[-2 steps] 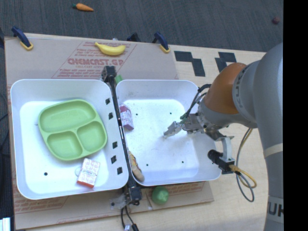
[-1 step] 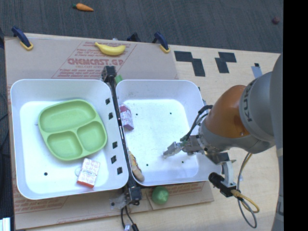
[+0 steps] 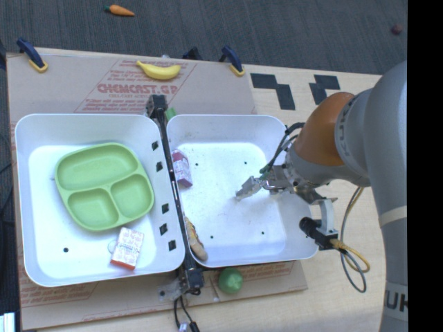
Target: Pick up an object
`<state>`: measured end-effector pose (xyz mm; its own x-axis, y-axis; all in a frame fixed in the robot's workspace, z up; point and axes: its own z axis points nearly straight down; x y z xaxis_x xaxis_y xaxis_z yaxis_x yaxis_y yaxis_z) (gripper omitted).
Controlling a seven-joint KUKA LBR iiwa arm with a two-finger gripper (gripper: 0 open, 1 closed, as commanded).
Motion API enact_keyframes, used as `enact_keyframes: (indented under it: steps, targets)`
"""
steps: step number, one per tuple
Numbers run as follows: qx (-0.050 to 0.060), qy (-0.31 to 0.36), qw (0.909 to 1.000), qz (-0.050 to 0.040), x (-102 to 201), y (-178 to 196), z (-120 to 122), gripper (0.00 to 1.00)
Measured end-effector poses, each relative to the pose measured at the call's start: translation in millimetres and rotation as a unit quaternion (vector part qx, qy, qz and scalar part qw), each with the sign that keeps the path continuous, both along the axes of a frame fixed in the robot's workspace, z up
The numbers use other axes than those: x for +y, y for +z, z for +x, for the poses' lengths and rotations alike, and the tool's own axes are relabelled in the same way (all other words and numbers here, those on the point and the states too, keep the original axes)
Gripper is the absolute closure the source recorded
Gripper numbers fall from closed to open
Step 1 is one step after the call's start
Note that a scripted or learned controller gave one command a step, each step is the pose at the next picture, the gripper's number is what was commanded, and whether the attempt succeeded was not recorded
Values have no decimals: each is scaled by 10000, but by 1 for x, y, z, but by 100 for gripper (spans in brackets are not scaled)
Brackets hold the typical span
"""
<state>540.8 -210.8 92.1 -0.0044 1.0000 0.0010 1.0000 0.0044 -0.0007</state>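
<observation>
My gripper (image 3: 245, 189) hangs over the right part of the right bin (image 3: 228, 253), its fingers pointing left and down toward the bare white floor. Nothing shows between the fingers. A small maroon and white packet (image 3: 181, 167) lies by the right bin's left wall, well left of the gripper. A tan oblong piece (image 3: 194, 240) rests in that bin's lower left corner. In the left bin (image 3: 28, 185) lie a green divided plate (image 3: 104, 184) and a small red and white box (image 3: 127, 247).
A yellow banana (image 3: 159, 68) lies on the cardboard behind the bins. A green ball (image 3: 230, 280) sits in front of the right bin. An orange carrot (image 3: 120, 10) lies on the floor far back. Blue clamps (image 3: 232, 59) hold the cardboard's rear edge.
</observation>
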Motion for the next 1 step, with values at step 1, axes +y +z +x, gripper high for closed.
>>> enact_keyframes:
  steps: [1]
  targets:
    - [-1, 5, 10000, 0, 1, 0, 116, 0]
